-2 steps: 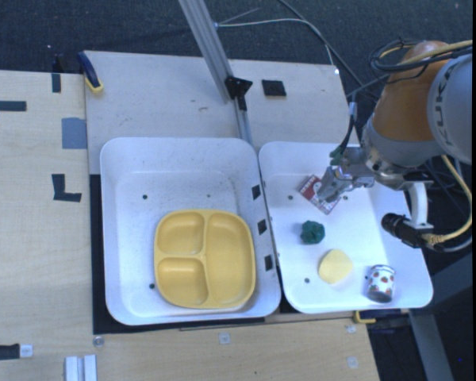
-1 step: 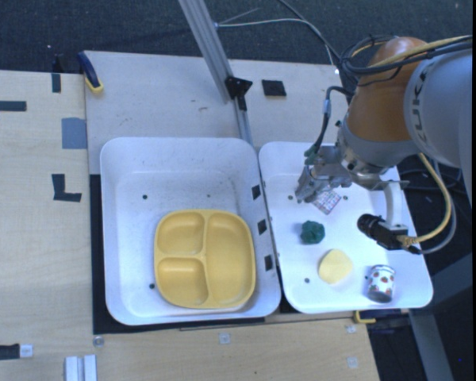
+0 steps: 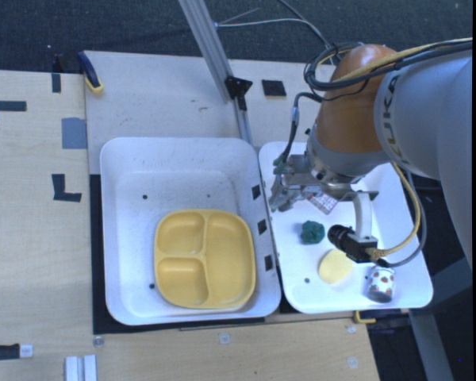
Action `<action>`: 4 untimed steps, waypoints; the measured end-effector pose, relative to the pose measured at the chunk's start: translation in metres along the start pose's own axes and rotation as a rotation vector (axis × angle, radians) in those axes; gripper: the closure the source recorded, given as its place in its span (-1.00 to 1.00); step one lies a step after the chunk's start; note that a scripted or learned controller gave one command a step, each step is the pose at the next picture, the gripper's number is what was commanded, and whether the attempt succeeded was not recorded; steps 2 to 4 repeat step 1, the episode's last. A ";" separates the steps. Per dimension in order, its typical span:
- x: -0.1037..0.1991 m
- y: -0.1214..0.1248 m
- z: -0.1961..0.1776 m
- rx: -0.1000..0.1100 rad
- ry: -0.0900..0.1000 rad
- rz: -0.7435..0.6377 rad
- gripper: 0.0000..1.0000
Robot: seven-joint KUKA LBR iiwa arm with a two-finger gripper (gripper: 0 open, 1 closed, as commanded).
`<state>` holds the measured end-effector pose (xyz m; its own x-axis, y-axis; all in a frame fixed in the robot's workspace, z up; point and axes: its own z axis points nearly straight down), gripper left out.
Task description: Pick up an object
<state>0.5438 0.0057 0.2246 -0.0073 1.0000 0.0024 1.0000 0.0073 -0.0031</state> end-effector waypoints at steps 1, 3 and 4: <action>0.058 -0.007 -0.009 -0.002 0.000 -0.001 1.00; 0.058 -0.007 -0.009 -0.002 0.000 -0.001 1.00; 0.058 -0.007 -0.009 -0.002 0.000 -0.001 1.00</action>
